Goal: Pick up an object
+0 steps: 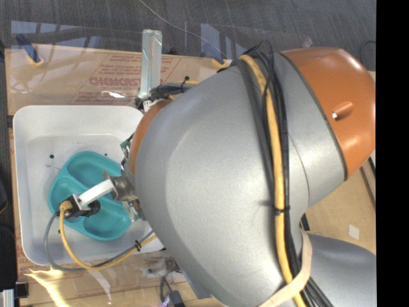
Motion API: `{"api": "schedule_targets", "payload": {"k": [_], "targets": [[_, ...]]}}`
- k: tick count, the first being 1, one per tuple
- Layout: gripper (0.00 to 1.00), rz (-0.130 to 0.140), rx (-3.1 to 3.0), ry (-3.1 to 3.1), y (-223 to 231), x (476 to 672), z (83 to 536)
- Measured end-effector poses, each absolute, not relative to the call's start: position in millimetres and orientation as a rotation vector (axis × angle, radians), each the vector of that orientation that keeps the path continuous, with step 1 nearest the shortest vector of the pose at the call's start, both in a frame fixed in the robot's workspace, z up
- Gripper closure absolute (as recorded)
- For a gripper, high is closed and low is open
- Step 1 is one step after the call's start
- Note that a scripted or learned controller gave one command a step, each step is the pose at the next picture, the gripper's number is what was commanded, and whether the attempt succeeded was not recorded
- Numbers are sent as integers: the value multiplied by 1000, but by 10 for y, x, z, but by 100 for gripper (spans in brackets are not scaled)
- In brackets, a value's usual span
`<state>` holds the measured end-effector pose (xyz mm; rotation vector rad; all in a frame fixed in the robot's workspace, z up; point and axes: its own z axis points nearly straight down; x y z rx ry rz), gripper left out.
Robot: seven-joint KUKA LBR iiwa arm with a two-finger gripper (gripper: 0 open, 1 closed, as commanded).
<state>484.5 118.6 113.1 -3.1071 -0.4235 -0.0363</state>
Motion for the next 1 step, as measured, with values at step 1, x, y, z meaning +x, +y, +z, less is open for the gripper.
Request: {"api": "schedule_targets", "payload": {"k": [1], "targets": [[100, 2, -3122, -327, 1759, 5557, 914]]}}
